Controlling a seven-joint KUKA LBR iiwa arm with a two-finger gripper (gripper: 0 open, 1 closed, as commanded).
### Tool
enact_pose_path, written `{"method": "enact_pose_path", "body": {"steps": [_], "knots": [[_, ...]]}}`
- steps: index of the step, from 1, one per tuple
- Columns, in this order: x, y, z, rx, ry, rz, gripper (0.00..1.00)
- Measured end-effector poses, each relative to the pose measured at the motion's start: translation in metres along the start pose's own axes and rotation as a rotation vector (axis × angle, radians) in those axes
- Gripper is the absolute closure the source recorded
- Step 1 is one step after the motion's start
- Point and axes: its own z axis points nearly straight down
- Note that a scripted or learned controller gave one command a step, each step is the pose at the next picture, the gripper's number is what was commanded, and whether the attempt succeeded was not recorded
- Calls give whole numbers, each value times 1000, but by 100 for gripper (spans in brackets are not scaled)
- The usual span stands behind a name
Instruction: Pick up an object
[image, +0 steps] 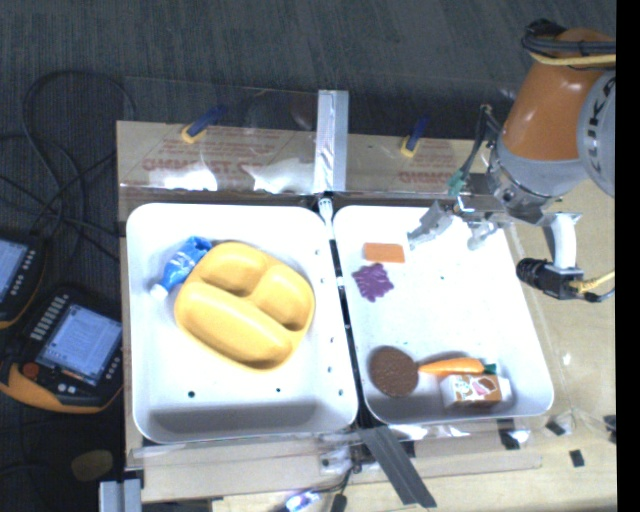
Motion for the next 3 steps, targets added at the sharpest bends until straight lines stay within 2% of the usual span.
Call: {"method": "enact_pose_path", "body": {"steps": [1,2,3], "knots": [[-40,8,116,1,1,-83,0],[5,42,170,-16,-6,-216,0],[1,75,170,-3,-3,-369,0]]}}
